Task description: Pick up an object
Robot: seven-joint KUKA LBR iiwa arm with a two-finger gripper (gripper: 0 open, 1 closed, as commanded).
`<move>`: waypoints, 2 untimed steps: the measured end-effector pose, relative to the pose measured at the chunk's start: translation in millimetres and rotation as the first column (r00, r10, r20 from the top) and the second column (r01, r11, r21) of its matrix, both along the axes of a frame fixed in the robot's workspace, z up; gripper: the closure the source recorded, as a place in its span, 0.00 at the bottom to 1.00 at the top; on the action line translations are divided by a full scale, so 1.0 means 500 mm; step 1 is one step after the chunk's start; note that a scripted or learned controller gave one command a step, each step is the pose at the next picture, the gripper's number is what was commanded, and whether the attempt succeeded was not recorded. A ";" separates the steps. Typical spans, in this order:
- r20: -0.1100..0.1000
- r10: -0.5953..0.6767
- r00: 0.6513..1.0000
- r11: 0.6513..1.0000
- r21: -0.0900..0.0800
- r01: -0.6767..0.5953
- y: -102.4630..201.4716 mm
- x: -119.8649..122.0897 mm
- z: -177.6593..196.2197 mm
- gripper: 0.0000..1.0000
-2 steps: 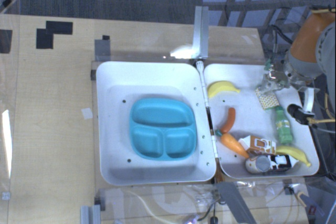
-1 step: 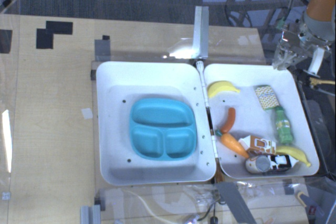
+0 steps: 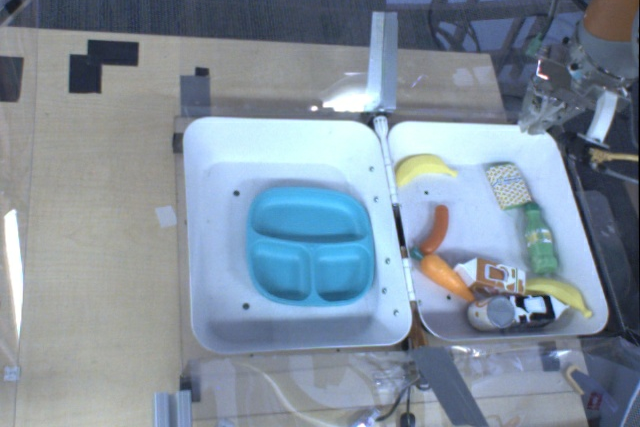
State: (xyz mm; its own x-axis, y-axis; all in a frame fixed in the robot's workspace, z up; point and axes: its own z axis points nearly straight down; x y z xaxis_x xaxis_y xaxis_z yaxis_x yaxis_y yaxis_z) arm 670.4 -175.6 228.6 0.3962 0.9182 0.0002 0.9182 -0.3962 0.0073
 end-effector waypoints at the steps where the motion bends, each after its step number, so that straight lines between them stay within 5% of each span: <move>1: 0.011 0.126 0.992 0.992 -0.003 -0.126 0.034 -0.047 -0.259 0.00; 2: 0.001 0.147 0.989 0.989 -0.002 -0.147 -0.043 0.000 -0.026 0.00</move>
